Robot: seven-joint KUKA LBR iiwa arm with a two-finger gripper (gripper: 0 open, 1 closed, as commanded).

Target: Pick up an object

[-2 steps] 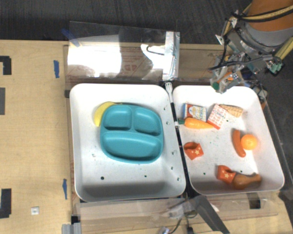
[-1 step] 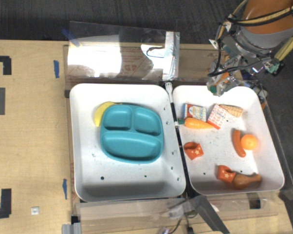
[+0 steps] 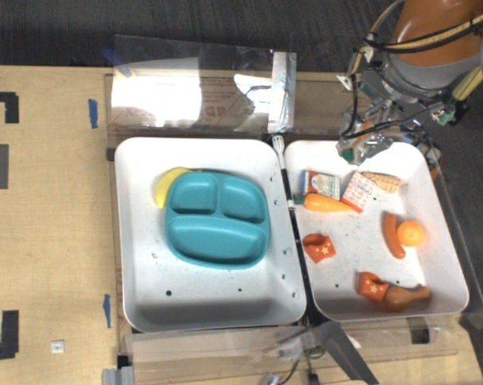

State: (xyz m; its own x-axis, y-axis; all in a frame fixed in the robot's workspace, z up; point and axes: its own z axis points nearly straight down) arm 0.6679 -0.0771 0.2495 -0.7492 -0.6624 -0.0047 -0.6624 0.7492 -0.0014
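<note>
The right bin [image 3: 446, 239] holds several small toys. A carrot [image 3: 328, 204] lies near its left wall, with a small printed box [image 3: 322, 184] just behind it and a red-and-white packet [image 3: 359, 192] to the right. A tan bread piece [image 3: 383, 182] sits past the packet. An orange ball [image 3: 411, 234] rests against an orange sausage shape [image 3: 391, 235]. A red cube [image 3: 318, 247] lies lower left, and a red block [image 3: 372, 287] touches a brown piece [image 3: 405, 297] at the front. My gripper [image 3: 368, 145] hangs over the bin's back edge, above the packet, with nothing seen in it.
The left bin [image 3: 137, 239] carries a teal divided tray [image 3: 217, 217] with a yellow piece [image 3: 168, 183] poking out at its upper left. A clear plastic sheet with tape [image 3: 282, 91] stands behind the bins. The arm's orange band [image 3: 438, 10] fills the upper right.
</note>
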